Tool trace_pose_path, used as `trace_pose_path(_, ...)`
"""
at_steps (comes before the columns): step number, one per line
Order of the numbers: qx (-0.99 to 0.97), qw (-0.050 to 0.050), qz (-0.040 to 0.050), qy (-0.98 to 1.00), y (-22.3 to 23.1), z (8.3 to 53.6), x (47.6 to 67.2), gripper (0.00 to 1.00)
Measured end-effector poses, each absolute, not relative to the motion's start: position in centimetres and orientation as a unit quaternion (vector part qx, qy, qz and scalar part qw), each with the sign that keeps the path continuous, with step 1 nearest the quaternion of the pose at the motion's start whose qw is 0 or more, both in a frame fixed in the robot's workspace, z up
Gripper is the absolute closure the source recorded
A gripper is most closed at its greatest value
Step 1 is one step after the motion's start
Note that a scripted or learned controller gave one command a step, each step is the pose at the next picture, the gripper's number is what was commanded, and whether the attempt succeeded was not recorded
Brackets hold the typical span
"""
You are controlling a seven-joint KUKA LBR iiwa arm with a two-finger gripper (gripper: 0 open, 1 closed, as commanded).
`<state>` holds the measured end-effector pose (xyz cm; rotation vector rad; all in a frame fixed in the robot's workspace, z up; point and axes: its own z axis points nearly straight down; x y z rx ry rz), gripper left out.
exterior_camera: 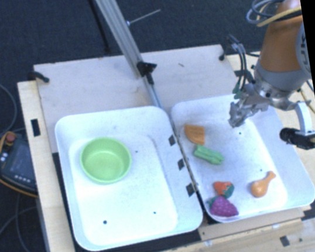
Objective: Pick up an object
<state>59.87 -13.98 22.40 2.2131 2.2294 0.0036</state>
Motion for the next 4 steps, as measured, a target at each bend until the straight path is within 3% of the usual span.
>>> trace_pose_path(4, 0.704, -0.001, 0.0011, 0.71, 7.5, 23.1, 58.7, 1.0)
